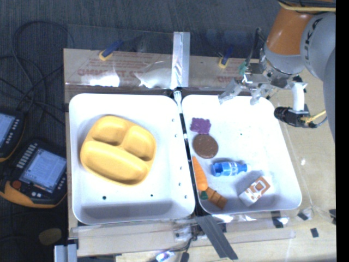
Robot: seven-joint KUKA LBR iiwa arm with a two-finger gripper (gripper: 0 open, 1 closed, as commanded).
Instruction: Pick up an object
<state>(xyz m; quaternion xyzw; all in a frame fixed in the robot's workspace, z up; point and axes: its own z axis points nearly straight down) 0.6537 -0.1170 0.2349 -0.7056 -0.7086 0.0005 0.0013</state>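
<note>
While lying well left of the counter (76,64), off on the dark floor, two handheld control pendants (34,171) with lit screens. Sitting in the left bin (76,108), filling much of its middle, a big yellow loaf-shaped foam piece (117,148). Standing between the two bins at the far edge, a metal post (180,59). Resting in the right bin (283,141), near its left wall, a purple bunch of toy grapes (200,125) with a round brown disc (206,146) just in front of it. Lying along the left wall nearer the camera, an orange toy carrot (199,174), touching a small brown block (217,199). Lying toward the bin's middle, a blue bottle (229,168) on its side. Sitting tilted near the front right corner, a small white and orange carton (254,190). Hovering above the bin's far right corner, well apart from every item, the end effector (244,93), fingers spread and pinching nothing.
</note>
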